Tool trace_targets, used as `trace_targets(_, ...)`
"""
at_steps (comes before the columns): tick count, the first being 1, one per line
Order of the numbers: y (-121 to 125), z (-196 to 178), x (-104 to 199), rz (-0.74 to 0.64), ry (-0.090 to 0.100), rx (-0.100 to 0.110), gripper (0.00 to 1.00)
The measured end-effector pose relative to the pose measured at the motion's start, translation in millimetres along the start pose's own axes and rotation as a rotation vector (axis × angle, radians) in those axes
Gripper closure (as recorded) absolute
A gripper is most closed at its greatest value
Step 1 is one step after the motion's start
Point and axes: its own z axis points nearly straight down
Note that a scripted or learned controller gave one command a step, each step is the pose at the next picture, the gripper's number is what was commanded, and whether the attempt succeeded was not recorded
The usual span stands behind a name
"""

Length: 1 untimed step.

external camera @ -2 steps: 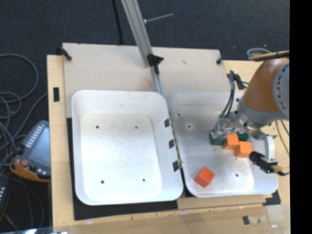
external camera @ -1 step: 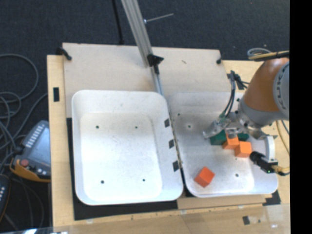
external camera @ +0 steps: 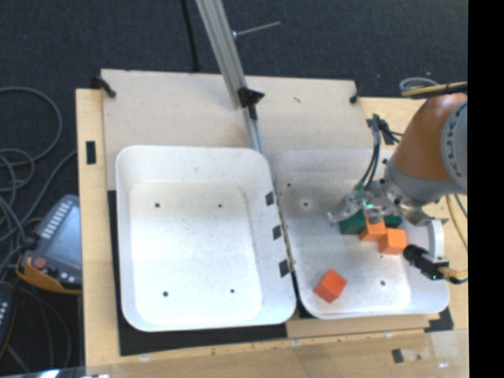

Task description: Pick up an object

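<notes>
Under my wrist, in the right bin (external camera: 315,187), orange blocks (external camera: 383,236) crowd a green one (external camera: 350,227); another cube (external camera: 331,286) sits apart. Whether my jaws are spread, I cannot tell. Crowding may spoil a grip.

A grey pendant (external camera: 61,235) lies left of the bench (external camera: 189,105) (beside loose cables (external camera: 24,144)).

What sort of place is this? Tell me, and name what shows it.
Probably a robot lab or test cell. A robot arm reaches over two white bins on a wooden bench, a handheld controller lies beside loose cables, and the floor is dark carpet.
</notes>
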Motion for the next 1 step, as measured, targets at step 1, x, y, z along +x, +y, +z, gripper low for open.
trace_targets(1, 35.0, 19.9, -32.3, -0.007, 0.003, 0.009, 0.00)
